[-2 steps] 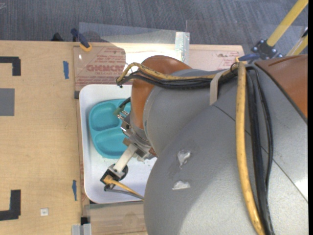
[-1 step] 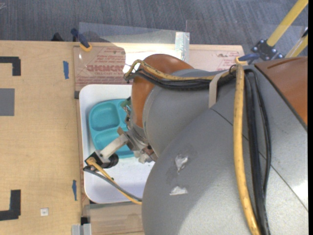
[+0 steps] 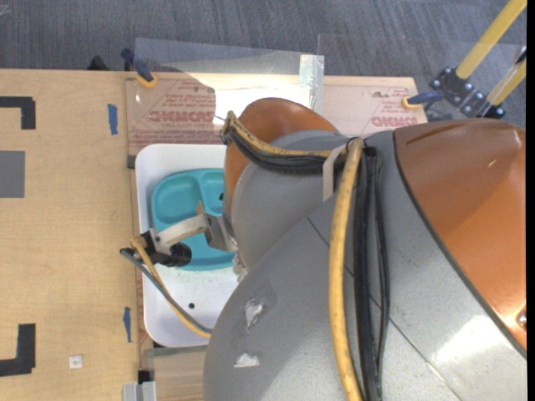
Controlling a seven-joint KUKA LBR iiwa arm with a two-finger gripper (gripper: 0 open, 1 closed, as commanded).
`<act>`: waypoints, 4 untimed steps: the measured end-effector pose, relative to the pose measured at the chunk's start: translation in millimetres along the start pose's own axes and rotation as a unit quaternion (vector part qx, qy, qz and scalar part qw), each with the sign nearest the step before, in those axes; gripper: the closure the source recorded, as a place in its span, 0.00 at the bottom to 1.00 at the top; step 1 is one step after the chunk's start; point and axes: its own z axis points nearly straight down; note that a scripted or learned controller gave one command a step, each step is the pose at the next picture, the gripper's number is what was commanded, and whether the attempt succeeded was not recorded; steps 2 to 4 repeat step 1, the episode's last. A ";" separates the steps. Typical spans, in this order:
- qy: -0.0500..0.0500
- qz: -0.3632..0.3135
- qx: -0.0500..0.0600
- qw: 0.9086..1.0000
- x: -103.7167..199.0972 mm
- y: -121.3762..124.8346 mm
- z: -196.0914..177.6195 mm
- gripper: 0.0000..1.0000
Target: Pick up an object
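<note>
Since the teal divided dish (image 3: pixel 176 202) lies in the far part of the white bin (image 3: pixel 167 328), with its right side under the grey arm (image 3: pixel 276 232), the coming move depends on how the jaws stand over it. They seem to be right above or just right of the dish, hidden by the wrist. I cannot tell whether they are wide or narrow, nor the dish's long axis. The bin sits on the tan bench (image 3: pixel 67 224).

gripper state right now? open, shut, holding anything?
gripper: cannot be told. It is down over the turquoise plastic compartment tray in the shallow white bin, largely hidden by the grey arm.
</note>
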 end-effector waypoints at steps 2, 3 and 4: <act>0.001 -0.324 0.000 0.946 0.7 10.3 -128.4 1.00; 0.001 -0.324 0.000 0.946 0.7 10.3 -128.4 1.00; 0.001 -0.324 0.000 0.946 0.7 10.3 -128.4 1.00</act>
